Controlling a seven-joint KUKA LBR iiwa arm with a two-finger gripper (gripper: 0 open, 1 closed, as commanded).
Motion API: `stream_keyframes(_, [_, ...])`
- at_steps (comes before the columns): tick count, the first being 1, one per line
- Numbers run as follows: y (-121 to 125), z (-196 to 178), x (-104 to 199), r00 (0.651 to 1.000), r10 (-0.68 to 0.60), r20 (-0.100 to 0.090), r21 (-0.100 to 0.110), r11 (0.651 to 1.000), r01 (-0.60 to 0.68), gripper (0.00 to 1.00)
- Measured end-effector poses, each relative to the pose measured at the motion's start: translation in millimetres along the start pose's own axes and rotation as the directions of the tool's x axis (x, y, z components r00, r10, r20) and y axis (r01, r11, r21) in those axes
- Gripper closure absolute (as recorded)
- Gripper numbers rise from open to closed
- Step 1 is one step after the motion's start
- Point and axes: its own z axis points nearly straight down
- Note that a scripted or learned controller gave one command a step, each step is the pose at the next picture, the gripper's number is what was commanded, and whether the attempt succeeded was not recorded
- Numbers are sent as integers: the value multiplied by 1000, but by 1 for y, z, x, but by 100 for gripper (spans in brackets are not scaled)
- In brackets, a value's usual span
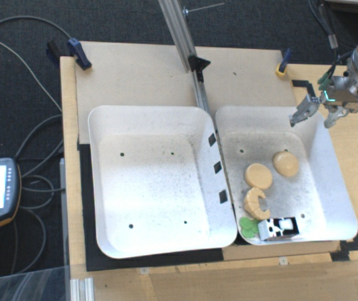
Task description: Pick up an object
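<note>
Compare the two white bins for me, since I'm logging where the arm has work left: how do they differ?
The right bin holds objects: two round tan pieces, a curled tan piece, a green item and a black-and-white one; the left bin has none in view. The gripper is above the right bin's far rim, away from the left bin. Both are shallow, white and speckled dark.

Gripper (317, 113) hung open over right bin's (329, 168) far rim, holding nothing. Two tan rounds (273, 170), croissant (255, 202) lay inside.

Even bright light, soft shadows, slight blur.
</note>
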Motion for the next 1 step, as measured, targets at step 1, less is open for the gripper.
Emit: stream_keyframes(1, [1, -3, 0, 1000, -1, 1, -5, 1000, 1, 0])
